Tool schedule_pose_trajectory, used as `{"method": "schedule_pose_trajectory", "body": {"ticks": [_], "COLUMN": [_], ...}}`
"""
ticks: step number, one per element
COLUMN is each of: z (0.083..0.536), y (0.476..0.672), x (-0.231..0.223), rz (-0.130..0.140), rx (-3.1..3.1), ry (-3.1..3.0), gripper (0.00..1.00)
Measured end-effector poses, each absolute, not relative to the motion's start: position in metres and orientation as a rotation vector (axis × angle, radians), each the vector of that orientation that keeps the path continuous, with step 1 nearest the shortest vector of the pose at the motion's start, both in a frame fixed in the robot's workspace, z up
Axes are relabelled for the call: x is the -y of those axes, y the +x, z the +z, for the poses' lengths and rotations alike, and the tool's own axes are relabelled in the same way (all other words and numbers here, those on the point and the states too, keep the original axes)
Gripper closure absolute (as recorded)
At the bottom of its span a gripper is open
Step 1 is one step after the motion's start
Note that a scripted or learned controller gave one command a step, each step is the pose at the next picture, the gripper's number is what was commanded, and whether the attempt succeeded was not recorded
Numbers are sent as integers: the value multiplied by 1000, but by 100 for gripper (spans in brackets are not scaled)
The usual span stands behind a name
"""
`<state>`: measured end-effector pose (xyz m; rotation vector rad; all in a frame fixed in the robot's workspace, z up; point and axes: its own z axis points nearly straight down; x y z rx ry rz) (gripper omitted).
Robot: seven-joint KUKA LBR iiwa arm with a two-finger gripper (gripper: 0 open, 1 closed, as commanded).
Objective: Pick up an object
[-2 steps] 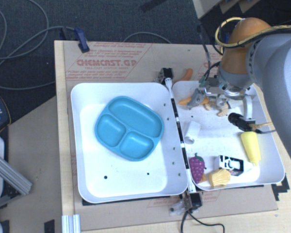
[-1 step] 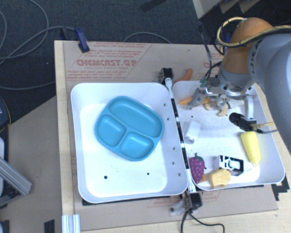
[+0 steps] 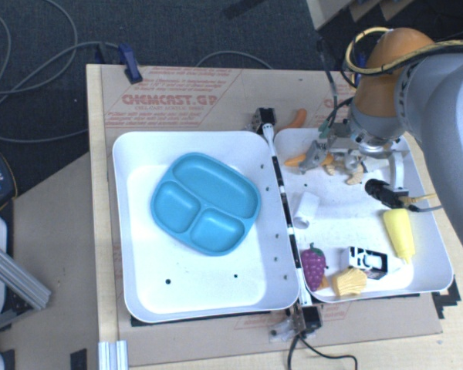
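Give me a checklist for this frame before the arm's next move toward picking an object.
1. Gripper over a bin: ok, it is at the far end of the right bin.
2. Object already grasped: cannot tell.
3. Target close by: ok, an orange piece and a small tan piece lie next to the gripper.
4. Other candidates separated: ok, the yellow corn and purple grapes lie apart in the same bin.
5. Blue plate out of the way: ok, it sits in the left bin.
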<state>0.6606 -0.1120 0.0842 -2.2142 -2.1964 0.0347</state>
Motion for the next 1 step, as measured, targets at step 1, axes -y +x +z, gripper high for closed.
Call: {"method": "schedule_pose_trajectory", "body": {"ticks": [1], "z": [84], "y": [660], "x": [107], "rz": [42], "rx": [2198], "ry": [-2220], "gripper": [0]}}
